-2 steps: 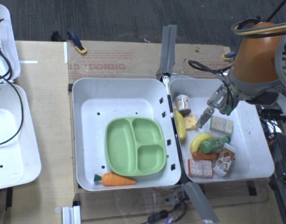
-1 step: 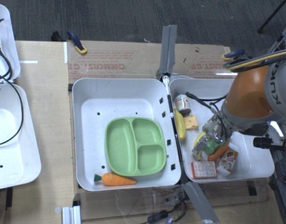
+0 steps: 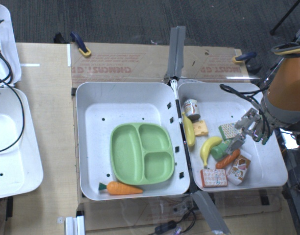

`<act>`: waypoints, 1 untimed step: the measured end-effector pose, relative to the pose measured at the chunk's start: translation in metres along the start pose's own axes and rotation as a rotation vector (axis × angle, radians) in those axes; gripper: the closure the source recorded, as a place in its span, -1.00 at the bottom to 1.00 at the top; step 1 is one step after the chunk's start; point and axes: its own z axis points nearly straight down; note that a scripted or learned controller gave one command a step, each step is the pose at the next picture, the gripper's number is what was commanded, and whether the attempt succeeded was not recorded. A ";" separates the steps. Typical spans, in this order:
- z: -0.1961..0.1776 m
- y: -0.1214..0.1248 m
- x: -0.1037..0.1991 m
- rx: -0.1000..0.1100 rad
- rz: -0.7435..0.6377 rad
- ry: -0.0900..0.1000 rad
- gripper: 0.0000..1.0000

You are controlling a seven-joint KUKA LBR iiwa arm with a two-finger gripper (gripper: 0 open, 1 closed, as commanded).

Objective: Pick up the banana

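A curved yellow banana lies in the middle of the right bin, its right side against a green item. Another long yellow piece, also banana-like, lies along that bin's left wall. My gripper reaches in from the right and hangs low over the green item and an orange-red piece, a short way right of the curved banana. Nothing shows as held. The grey arm with its orange band stands over the bin's right edge.
The right bin also holds a small can, a cheese wedge, a green-checked block and two small cartons. The left bin has a green divided plate and a carrot.
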 end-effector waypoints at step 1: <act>0.088 0.054 -0.004 0.001 0.134 0.002 -1.00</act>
